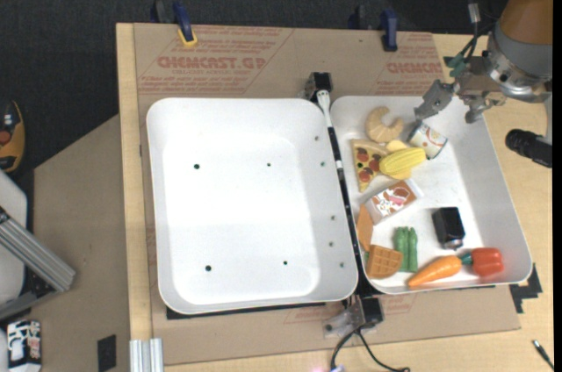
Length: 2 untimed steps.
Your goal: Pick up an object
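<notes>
tool hangs over the back of the right bin, nothing gripped yet

nearest the lens, cables (356, 335) trail off the front edge of the counter (140, 142), just below the gap between the two bins. going from the left, the left bin (167, 186) is a bare white tray with a few dark dots on its floor. the right bin (474, 186) carries all the toy food: a waffle piece (383, 261) and a green vegetable (406, 247) at the front, a carrot (434, 270) and a red pepper (487, 260) further right, a black block (449, 225) above them, a small printed card (392, 200) in the middle, then a pizza slice (367, 161), a yellow corn cob (402, 161) and a pale croissant (382, 124) toward the back.

the tool (425, 120) reaches in from the right and sits over the back of the right bin. a small white and orange item (430, 139) lies just below its tip, but i cannot tell whether the fingers are spread or closed, nor whether they have hold of it.

the likeliest target, by my judgement, is the corn cob. it lies just beside that white item, down and to the left of the tool, its long axis running roughly left to right with a slight tilt, touching the pizza slice. it looks bright yellow, ribbed and rounded, so it may roll if nipped off centre.
</notes>
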Available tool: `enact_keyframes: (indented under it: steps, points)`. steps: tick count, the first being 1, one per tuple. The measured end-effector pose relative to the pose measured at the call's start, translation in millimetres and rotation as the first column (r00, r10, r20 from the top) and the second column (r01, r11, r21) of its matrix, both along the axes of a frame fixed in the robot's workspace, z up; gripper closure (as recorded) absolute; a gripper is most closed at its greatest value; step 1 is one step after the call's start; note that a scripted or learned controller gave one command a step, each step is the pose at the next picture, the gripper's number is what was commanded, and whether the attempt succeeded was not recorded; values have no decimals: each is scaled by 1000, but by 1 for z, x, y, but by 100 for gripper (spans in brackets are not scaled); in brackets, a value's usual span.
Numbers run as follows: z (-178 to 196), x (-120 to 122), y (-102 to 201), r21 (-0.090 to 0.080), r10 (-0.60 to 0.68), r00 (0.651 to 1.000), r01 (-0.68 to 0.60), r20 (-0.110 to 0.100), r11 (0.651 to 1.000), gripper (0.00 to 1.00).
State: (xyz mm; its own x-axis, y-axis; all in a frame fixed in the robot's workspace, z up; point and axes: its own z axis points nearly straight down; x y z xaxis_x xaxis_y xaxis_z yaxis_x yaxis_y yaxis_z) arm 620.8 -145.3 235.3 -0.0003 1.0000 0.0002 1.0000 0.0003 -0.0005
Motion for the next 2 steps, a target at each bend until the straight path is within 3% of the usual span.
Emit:
enact_keyframes:
  steps: [1,2]
  points:
    - [-155,19,50,5,2,1000,-2,3,1000,0]
    - [-145,-33,48,-1,-3,1000,3,14,1000,0]
